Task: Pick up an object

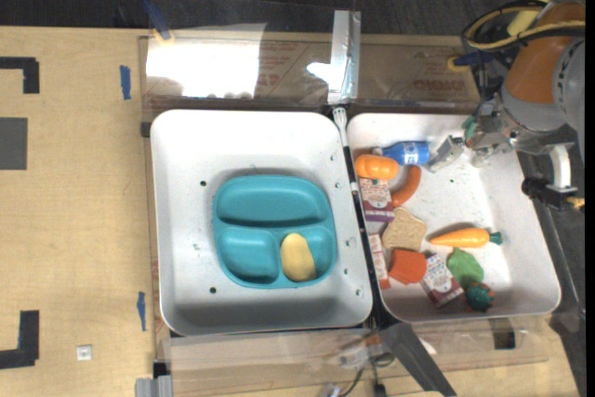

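Gripper (pixel 462 144), state unclear, hovers near the bottle (pixel 406 152): probably light, slick, rolls; grab across its middle.

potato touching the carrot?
Apart. The camera view shows the potato in the teal tray in the left bin, the carrot in the right bin.

One fixed eye above my bench, looking down at a slant.
It sits far enough back to take in both the left bin (pixel 177 200) and the right bin (pixel 521 228) whole, while my arm (pixel 544 79) enters from its right.
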You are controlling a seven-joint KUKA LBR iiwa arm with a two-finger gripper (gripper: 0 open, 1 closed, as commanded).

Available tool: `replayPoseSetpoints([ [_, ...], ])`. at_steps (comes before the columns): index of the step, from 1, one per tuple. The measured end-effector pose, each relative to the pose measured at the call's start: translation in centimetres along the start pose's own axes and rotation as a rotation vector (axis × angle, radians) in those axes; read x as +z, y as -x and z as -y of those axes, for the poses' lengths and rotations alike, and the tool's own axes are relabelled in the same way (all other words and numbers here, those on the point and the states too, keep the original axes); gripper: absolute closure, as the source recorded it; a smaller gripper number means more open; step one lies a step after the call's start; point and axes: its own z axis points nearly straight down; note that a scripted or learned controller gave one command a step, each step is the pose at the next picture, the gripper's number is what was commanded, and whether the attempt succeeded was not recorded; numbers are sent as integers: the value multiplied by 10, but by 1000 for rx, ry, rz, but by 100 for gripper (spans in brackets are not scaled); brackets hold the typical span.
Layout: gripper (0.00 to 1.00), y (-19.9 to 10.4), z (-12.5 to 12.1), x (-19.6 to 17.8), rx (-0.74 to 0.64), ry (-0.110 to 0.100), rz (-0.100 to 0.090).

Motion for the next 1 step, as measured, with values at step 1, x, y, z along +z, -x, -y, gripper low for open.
replayPoseSetpoints([
  [1,0,-90,26,0,-135,4,8],
])
